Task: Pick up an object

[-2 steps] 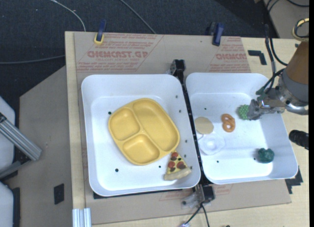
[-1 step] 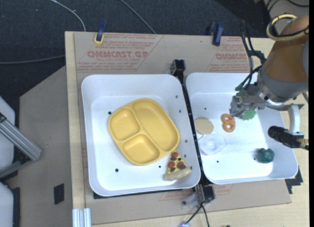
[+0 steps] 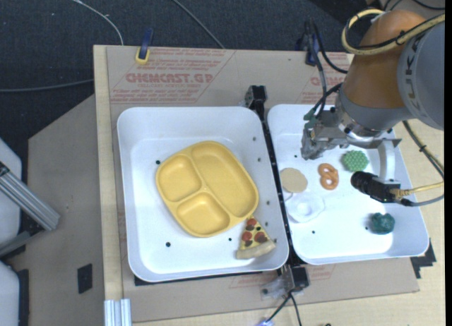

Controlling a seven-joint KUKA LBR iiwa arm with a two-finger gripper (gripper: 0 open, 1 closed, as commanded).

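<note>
The grey arm with its orange band [image 3: 378,49] leans in over the far right of the table [image 3: 176,70], and its gripper [image 3: 316,142] hangs low over the right-hand shallow white bin [image 3: 402,243], near that bin's far left corner. From here I cannot tell whether it is apart or together; nothing can be seen caught in it.

Below and beside the gripper, in the same bin, lie the loose pieces. A flat round tan cookie-like disc [image 3: 294,179] sits by the bin's left wall. Just right of it is a small orange pretzel-shaped toy [image 3: 328,175], and beyond that a bumpy green ball [image 3: 355,159], close under the wrist. A clear, whitish plastic piece [image 3: 304,209] rests nearer the bin's front, and a dark teal lump [image 3: 382,223] lies toward the front right corner.

The left white bin [image 3: 134,134] carries a yellow three-compartment plastic plate [image 3: 205,187] in its middle, with a toy pizza slice [image 3: 253,238] near the front right corner.
</note>
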